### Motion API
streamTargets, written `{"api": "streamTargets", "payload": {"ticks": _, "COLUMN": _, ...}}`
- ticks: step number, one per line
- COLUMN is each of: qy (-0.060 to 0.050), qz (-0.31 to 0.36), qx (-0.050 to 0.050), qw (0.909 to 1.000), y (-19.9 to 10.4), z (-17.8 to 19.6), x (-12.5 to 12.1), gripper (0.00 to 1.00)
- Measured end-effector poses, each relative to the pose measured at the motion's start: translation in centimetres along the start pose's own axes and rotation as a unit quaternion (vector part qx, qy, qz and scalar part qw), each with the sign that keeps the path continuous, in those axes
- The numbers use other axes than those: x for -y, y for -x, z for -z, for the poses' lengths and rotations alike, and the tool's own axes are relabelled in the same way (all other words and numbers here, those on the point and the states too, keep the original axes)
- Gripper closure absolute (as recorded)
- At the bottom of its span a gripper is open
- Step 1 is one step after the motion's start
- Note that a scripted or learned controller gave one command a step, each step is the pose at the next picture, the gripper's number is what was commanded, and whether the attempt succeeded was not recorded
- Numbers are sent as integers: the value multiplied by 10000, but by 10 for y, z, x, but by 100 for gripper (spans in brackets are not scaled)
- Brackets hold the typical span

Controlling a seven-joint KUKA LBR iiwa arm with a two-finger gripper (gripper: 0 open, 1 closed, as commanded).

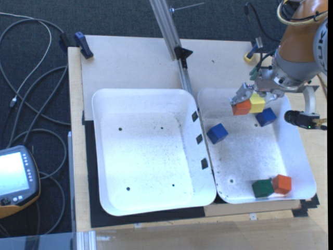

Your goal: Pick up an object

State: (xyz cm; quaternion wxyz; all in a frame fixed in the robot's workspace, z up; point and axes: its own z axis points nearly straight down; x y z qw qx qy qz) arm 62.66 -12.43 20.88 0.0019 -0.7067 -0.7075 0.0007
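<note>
Grey arm [291,61] with orange band (yellow cable looped above).

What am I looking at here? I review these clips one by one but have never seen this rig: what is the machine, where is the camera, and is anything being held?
A single fixed camera looks down at a slant on a bench with two shallow white bins, the left bin and the right bin. The grey and orange machine entering from the right is a robot arm, ending in a gripper.

In the right bin lie six small blocks: an orange block and a yellow block directly under the gripper, a blue block beside them, another blue block nearer the middle, and a green block touching an orange block near the front.

Whether anything is gripped cannot be told.
</note>
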Motion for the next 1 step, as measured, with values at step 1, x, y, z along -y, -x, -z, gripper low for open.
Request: {"api": "streamTargets", "payload": {"ticks": 1, "qy": -29, "qz": -45, "qx": 8, "qw": 10000, "y": 69, "z": -40, "x": 47, "gripper": 0}}
